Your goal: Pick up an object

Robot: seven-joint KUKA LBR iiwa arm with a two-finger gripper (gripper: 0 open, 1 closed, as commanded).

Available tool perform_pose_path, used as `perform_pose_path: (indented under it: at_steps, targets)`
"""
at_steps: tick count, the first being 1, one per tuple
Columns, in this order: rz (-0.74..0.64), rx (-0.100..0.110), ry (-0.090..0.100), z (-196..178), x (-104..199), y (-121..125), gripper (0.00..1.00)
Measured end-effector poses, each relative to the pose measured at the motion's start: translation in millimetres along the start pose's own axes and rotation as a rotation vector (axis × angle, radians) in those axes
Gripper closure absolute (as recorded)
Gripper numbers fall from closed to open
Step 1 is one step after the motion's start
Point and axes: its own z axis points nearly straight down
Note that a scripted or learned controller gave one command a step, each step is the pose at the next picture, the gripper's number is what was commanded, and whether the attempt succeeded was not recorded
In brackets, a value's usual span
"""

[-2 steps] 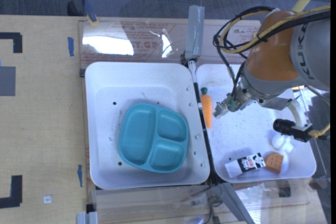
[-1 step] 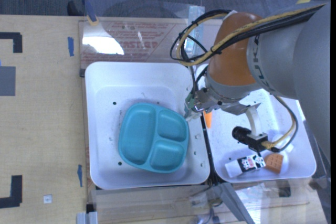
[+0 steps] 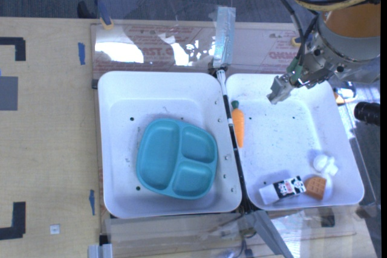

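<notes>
Carrot (image 3: pixel 238 125) lying against right bin's (image 3: pixel 344 148) inner wall, left of and below gripper (image 3: pixel 279 91) hovering at bin's far end.
Gripper's grip impossible to tell; nothing seen held. Farther down, milk carton (image 3: pixel 284 189), cracker (image 3: pixel 315 186), white lump (image 3: pixel 323 162). Beyond carrot, left bin (image 3: pixel 115 130) holding blue divided plate (image 3: pixel 176 158).

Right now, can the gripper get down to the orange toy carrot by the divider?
Probably yes: the orange toy carrot lies alone in the right bin, and the gripper hangs nearby, nothing between.
</notes>
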Motion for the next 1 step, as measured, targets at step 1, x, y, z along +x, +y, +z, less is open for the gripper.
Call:
perform_pose_path:
  at_steps: [1]
  targets:
    - [0.102, 0.018, 0.005, 153.2, 55.6, -12.4, 1.00]
